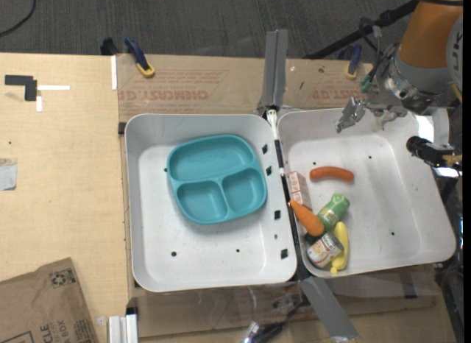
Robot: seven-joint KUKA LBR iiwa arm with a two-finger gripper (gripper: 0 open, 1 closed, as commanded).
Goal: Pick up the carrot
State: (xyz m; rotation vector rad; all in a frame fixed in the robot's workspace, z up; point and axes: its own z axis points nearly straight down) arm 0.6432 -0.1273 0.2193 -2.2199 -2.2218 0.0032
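Observation:
The carrot point(307, 218) is orange and tapered. It lies in the right bin point(412, 216) against its left wall, slanting down to the right, and touches a green bottle point(333, 207). My gripper point(370, 115) hangs over the bin's back edge at the upper right, well away from the carrot. It is open, with nothing between its fingers.
A reddish sausage point(332, 174) lies behind the carrot. A small pink packet point(296, 185), a yellow banana point(340, 246) and a small jar point(324, 250) crowd the same corner. The left bin point(147, 246) holds a teal divided plate point(217, 178).

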